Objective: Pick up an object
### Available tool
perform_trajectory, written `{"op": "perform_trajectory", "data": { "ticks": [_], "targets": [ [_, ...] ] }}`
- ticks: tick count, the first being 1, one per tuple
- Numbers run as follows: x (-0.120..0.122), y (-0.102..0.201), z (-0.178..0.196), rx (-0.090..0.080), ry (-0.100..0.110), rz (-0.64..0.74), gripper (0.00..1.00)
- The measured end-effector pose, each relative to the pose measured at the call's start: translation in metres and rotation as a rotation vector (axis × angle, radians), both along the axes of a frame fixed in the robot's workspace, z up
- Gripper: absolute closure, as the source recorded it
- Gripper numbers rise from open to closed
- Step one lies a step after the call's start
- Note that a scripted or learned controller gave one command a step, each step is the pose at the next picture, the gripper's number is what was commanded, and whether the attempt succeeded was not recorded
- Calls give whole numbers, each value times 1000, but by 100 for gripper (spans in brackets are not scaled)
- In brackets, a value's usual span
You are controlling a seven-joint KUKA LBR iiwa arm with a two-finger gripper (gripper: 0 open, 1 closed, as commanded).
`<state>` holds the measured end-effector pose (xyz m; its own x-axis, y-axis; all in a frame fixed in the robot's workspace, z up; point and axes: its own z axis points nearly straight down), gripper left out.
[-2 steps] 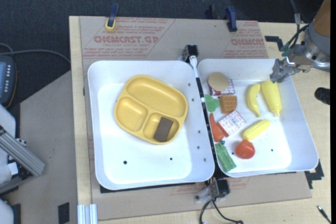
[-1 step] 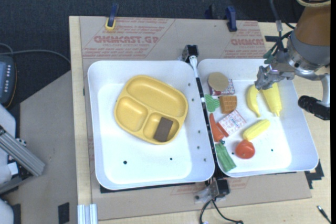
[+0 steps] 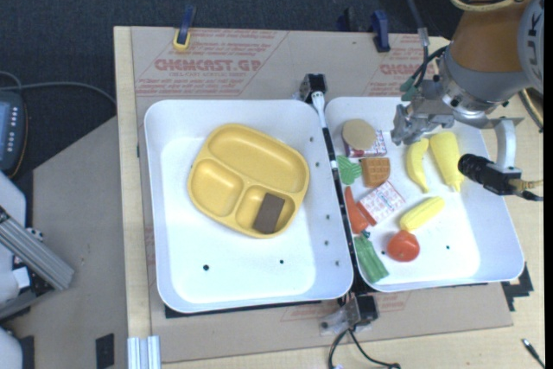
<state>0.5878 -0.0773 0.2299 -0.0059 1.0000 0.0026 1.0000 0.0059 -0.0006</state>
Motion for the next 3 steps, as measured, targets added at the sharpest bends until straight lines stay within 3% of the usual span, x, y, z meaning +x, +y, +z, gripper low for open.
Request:
{"op": "perform_trajectory", "data": {
  "ticks": [1, 2, 3],
  "targets": [
    [-7, 61, -5, -1, 2, -1, 100],
    [-24, 102, -14, -1, 3, -2, 100],
    [-24, 105, 6, -2, -3, -4, 100]
  ]
}}
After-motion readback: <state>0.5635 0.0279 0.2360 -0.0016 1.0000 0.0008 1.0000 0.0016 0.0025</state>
